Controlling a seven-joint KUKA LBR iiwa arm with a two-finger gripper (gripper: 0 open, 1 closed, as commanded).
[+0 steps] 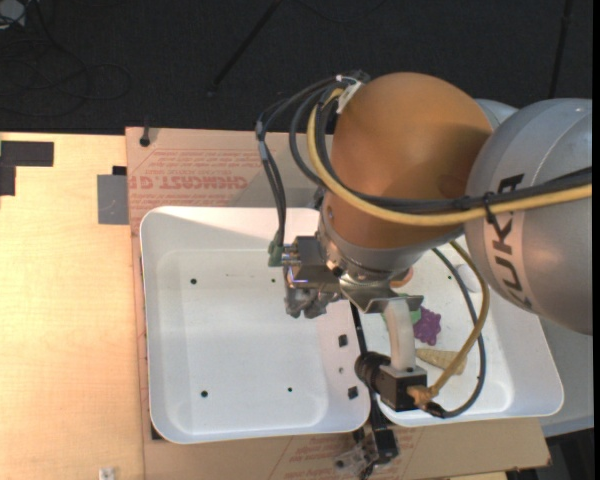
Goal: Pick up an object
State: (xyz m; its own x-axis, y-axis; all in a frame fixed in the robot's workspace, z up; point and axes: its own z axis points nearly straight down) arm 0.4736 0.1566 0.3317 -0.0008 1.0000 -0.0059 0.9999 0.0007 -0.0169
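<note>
White plastic is lying under me as I am hanging my gripper [305,303] over the left bin [170,368], near the wall it shares with the right bin [525,393]; how far my fingers are parted I cannot tell. A purple object [427,323] and a tan object [432,357] are sitting in the right bin, half under my wrist, so I am judging that closing here risks catching nothing.

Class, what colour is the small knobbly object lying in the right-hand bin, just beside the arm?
Purple. The small object shows in the camera view, partly hidden by the arm.
</note>
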